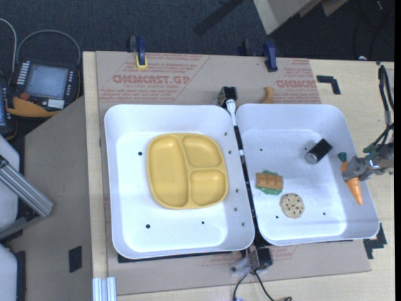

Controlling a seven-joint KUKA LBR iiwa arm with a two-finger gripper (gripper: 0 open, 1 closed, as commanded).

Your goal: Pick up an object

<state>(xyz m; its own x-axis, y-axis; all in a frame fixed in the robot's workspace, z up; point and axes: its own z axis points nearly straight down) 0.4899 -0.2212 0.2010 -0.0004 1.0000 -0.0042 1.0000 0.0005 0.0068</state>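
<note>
Plastic on cardboard
Glossy white plastic bins [125, 187]; smooth, matt yellow plastic divided plate [187, 169]; matt brown printed cardboard over the table [182, 74].

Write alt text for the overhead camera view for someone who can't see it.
Two white bins sit side by side: the left bin holds a yellow divided plate; the right bin holds a sandwich, cookie, black cylinder and carrot.
</note>
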